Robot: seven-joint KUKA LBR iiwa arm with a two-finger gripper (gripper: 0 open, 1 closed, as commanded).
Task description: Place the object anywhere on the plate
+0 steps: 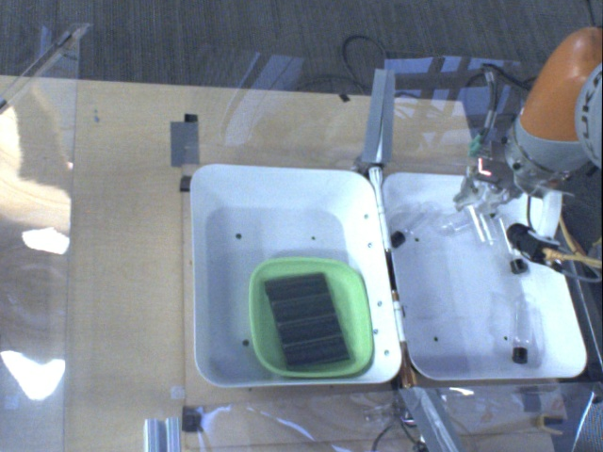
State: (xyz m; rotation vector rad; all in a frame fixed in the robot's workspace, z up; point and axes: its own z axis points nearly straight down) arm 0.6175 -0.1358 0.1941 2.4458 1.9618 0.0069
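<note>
Lying on one green plate (353, 314) in left bin (217, 252): one dark ribbed object (304, 320). Gripper (479, 217) hovered over right bin (452, 347); claw state impossible to tell. Two white bins sat on wooden bench (113, 252), dark carpet (236, 12) beyond.

Fixed camera overhead, slanted down; both bins (283, 182) fully in frame.

dark ridged block (303, 320) | flat on green plate (353, 295) | left bin (217, 252)
</note>
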